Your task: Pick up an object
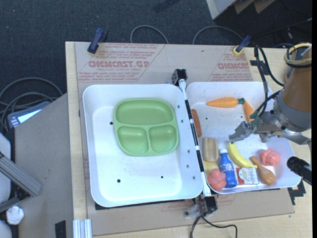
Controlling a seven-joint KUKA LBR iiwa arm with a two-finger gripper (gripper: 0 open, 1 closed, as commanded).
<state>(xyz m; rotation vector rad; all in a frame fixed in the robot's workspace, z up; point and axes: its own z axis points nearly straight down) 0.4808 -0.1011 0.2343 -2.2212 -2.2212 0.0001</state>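
Two shallow white bins side by side on the tabletop [74,133].

Left bin [99,172]: one item, a green divided plate [146,126] with three compartments, lying flat toward the bin's far half.

Right bin [218,90]: about nine items.
- Carrots: two. One orange carrot [223,102] lies crosswise near the far wall; a second carrot [247,110] sits angled just beside its green end.
- One orange-red sausage-like piece [196,122] along the left wall.
- One tan bread-like block [210,149], near the left wall.
- One blue bottle [228,169] with a white cap, between the block and a yellow banana [239,156].
- One pink rounded item [216,179] at the near left corner, touching the bottle.
- One flat red-and-white packet [247,176] by the near wall.
- One brown drumstick [263,172], just beside a pink lump [270,157].

Arm enters from the right. Hand [237,134] hangs over the middle of the right bin, just above the banana; fingers spread, nothing between them.
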